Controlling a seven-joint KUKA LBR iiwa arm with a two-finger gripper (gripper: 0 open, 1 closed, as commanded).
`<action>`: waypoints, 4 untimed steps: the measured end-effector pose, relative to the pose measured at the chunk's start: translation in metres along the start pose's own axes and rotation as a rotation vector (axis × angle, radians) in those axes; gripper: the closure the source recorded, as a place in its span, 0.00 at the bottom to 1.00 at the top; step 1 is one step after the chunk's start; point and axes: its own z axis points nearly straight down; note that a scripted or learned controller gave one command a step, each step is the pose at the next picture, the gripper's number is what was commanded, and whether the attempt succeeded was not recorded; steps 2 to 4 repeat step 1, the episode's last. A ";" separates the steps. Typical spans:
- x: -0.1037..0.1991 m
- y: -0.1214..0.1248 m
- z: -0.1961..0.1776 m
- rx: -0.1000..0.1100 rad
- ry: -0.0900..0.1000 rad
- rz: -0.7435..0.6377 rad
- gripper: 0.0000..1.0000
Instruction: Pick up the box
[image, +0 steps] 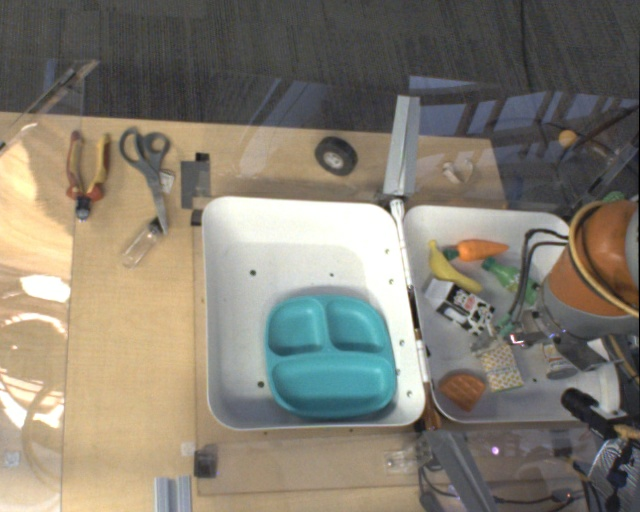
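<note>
Teal divided tray (330, 355) lies in the near part of the left bin (235, 300). Right bin (440, 225), near to far: a brown round item (462, 388), a patterned flat packet (500, 368), the box (460, 302) with black-and-white print too small to read, a yellow banana (442, 264), an orange carrot (482, 249). The gripper (525, 335) hangs just right of the box; its opening cannot be judged. Scissors (150, 165) and pliers (85, 172) lie far left.
</note>
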 end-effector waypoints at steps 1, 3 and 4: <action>0.095 0.011 -0.112 0.019 0.012 0.037 1.00; 0.095 0.011 -0.112 0.019 0.012 0.037 1.00; 0.095 0.011 -0.112 0.019 0.012 0.037 1.00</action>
